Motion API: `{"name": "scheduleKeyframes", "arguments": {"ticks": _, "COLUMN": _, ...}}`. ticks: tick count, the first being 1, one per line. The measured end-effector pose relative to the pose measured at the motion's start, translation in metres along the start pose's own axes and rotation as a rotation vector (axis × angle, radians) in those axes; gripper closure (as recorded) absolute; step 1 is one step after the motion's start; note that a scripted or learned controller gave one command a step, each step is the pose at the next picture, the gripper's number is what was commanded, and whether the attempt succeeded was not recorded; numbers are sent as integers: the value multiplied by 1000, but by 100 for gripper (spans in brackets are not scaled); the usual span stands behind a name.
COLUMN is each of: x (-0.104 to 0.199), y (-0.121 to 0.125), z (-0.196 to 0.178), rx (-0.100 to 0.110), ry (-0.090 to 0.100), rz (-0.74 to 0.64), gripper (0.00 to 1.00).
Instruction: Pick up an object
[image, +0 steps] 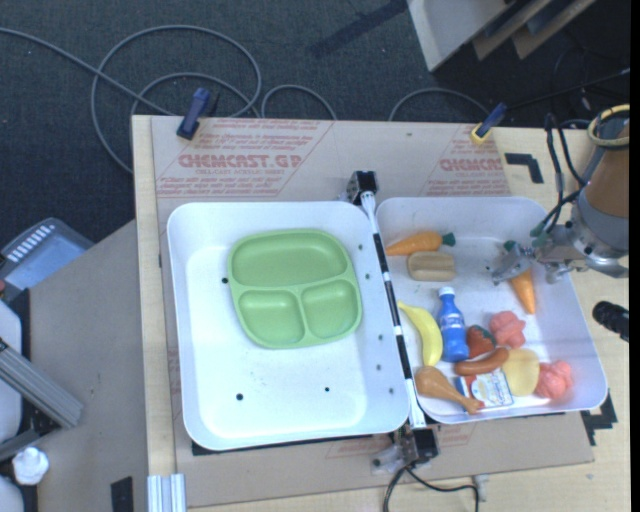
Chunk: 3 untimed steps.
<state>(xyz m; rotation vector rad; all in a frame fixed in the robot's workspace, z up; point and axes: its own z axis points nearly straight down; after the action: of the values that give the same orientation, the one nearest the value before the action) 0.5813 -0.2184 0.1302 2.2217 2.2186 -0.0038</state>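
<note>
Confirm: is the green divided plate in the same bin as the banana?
No: the green divided plate lies in the left bin, while the banana lies in the right bin among the toy foods.

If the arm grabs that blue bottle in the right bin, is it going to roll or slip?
The bottle lies on its side, and its round body looks smooth, so it may slip. The banana on one side and the hot dog on the other probably limit rolling. It looks like a light toy.
</note>
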Motion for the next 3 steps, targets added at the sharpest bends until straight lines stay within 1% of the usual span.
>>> {"name": "scheduleKeyframes", "arguments": {"ticks": 1, "x": 4, "y": 33, "z": 47, "rx": 2, "ry": 11, "rz": -6, "gripper": 0}}
{"name": "scheduleKeyframes", "arguments": {"ticks": 2, "x": 2, "y": 33, "z": 38, "rx": 1, "ry": 5, "rz": -6, "gripper": 100}}
{"name": "scheduleKeyframes", "arguments": {"ticks": 3, "x": 44, "y": 69, "z": -32, "rx": -2, "ry": 2, "rz": -3, "gripper": 100}}
